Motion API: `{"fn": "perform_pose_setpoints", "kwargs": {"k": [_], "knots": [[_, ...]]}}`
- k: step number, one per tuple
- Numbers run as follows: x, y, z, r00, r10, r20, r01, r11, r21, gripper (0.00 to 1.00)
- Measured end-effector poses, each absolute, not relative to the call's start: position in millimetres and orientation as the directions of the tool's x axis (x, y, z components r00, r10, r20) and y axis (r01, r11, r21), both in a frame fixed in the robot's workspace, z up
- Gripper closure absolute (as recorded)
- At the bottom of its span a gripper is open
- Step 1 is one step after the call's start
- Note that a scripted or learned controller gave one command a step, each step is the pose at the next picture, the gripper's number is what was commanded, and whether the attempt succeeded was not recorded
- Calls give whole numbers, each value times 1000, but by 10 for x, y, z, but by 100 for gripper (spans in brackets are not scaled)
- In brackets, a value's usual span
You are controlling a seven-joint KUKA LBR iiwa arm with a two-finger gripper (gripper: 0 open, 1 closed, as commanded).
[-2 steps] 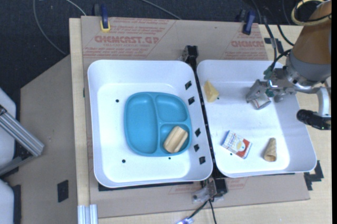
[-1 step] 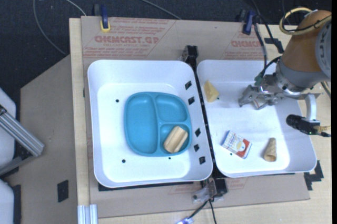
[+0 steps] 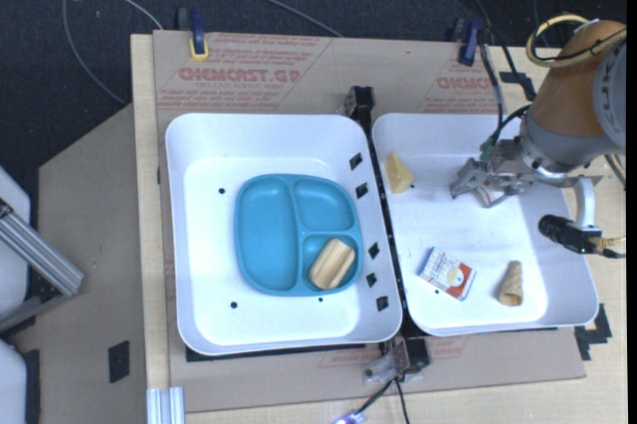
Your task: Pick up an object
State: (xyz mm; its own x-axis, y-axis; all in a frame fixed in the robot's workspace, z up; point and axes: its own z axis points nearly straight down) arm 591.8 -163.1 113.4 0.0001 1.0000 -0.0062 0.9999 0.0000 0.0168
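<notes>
Nearest the camera, at the lower edge of the right bin (image 3: 557, 318), lie two small things: a flat printed card or packet (image 3: 445, 273) at about seven o'clock in that bin, and a tan cone-shaped piece (image 3: 512, 284) at about five o'clock, just apart from each other. Level with them in the left bin (image 3: 199, 313) sits a blue divided plate (image 3: 269, 233), with a pale bread-like roll (image 3: 332, 264) resting in its lower right compartment, at roughly four o'clock on the plate. Farther back, at about ten o'clock in the right bin, a small yellowish wedge (image 3: 399, 173) lies close to the wall between the bins. The gripper (image 3: 490, 183) hangs over the upper middle of the right bin, near twelve o'clock, its fingers spread and nothing between them; the wedge lies at its nine o'clock, a short way off, and seems the likeliest target, though any of these would do. I judge it light and perhaps a little soft, like foam or toy food, so a modest squeeze across its narrow sides should hold it, taken from above. The card is thin and would probably be hard to get under; the cone may roll, and is best taken across its wider end.
</notes>
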Motion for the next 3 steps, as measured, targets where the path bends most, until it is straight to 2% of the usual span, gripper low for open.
{"fn": "perform_pose_setpoints", "kwargs": {"k": [1,2,3], "knots": [[5911,-1620,1221,-1,1000,-3,1000,1,12,100],[5989,-1700,1756,-1,1000,-1,1000,1,4,100],[6020,-1725,2389,-2,1000,-1,1000,2,5,100]]}}
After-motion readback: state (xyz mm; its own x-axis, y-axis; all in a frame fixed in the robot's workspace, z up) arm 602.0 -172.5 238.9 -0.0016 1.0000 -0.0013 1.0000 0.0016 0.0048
